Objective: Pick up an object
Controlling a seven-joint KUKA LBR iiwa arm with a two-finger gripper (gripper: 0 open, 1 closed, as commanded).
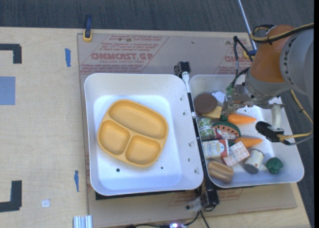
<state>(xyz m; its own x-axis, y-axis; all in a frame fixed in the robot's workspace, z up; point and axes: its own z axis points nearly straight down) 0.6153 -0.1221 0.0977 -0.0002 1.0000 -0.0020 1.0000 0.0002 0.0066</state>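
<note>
My gripper (230,103) hangs low over the right bin (294,172); I cannot tell its grip. The orange carrot (241,119) sits just beside me. Crowded toys could make me slip.

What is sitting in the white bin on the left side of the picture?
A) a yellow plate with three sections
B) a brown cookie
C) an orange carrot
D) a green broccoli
A. The yellow plate, split into three sections, lies alone in the left bin, while the broccoli, carrot and brown cookie all lie in the right bin.
</note>
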